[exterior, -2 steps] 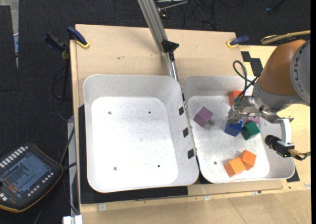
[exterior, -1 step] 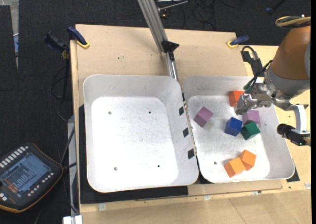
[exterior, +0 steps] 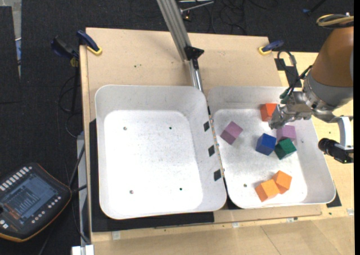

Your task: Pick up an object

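— Where is the arm now?

— It reaches over the right white plastic bin [exterior: 323,189] from the right. The two-finger gripper [exterior: 279,120] hangs low at the far side, between the small orange cube [exterior: 267,111] and the pale purple cube [exterior: 288,132]. If its fingers are apart or together, I cannot tell; they are too small and dark from here, and nothing is seen held.

— And which thing will it take?

— I guess one of these two, they are the nearest. Just beside them lie a blue cube [exterior: 266,144] and a dark green cube [exterior: 286,148], almost touching each other, so there is little room for a finger.

— How would such a cube handle?

— They look like light, stiff blocks (foam or wood, I cannot say which), with flat faces, not fragile. The best hold, I think, is on two opposite flat sides, not on the corners, because a tilted cube can slip out.

— Anything easier?

— The other purple cube [exterior: 231,132] stands alone near the bin's left wall, and two orange blocks [exterior: 274,186] lie at the near side. The left white bin [exterior: 107,102] is beside
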Controlling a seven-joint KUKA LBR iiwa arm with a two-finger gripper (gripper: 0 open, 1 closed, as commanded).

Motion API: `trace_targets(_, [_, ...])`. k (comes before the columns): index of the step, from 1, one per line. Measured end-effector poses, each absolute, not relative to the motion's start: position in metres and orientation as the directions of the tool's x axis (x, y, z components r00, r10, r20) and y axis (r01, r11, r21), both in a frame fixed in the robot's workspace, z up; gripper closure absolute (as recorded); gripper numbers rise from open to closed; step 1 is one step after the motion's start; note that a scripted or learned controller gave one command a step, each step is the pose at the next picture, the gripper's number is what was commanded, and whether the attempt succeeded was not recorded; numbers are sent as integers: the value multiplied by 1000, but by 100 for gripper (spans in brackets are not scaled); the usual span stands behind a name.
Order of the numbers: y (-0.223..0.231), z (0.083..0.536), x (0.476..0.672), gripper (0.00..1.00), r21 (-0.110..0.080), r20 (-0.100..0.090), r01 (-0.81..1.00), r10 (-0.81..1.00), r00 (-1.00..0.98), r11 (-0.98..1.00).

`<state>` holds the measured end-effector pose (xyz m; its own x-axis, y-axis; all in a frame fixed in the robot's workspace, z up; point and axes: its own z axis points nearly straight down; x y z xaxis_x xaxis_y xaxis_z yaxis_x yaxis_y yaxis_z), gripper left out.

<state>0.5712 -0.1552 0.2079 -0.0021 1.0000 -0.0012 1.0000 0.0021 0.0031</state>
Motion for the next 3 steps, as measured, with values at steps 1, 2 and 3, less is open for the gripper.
trace_targets(1, [-103, 222, 574, 100, 3, 1, 1000, 1000, -8, 8])
trace_targets(2, [-51, 214, 578, 100, 0, 2, 1000, 1000, -8, 8])
trace_targets(3, [1, 226, 573, 100, 1, 2, 1000, 1000, -9, 9])
